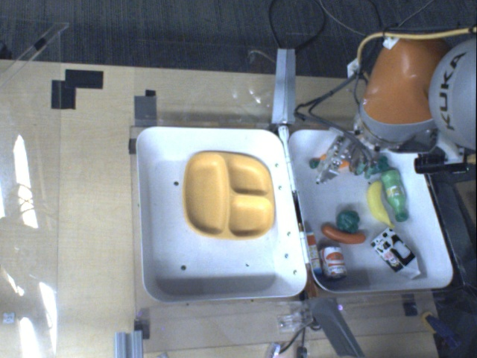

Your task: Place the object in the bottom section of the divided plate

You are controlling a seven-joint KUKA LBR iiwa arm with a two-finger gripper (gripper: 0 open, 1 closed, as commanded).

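**Camera view: gripper low over far end of right bin, grasp unclear**

Nearest, at front of right bin (pixel 436 274): small can (pixel 333 261) upright in front-left corner, close against the wall. Black-and-white box (pixel 393 249) at front right, well apart from can. Just behind can: red sausage (pixel 344 235) lying crosswise, dark green lump (pixel 347 219) touching its far side. Further back, toward right wall: banana (pixel 378 202) and green bottle (pixel 393 194) lying side by side, touching.

Left bin (pixel 160 267): yellow divided plate (pixel 228 194) roughly centred, flat. Bottom section (pixel 250 213) at the plate's near right.

Far end of right bin: gripper (pixel 337 161) pointing down and left, reaching in from right. Small orange-and-green item (pixel 340 165) right at gripper tip; likely the task's object, still in right bin, well apart from plate. Open or closed: can't tell. Gripped or merely beside: can't tell. Teal item (pixel 373 166) just right of it, partly under the wrist.

Behind: orange band (pixel 399 80) and grey arm (pixel 455 88) over the bin's far right corner.
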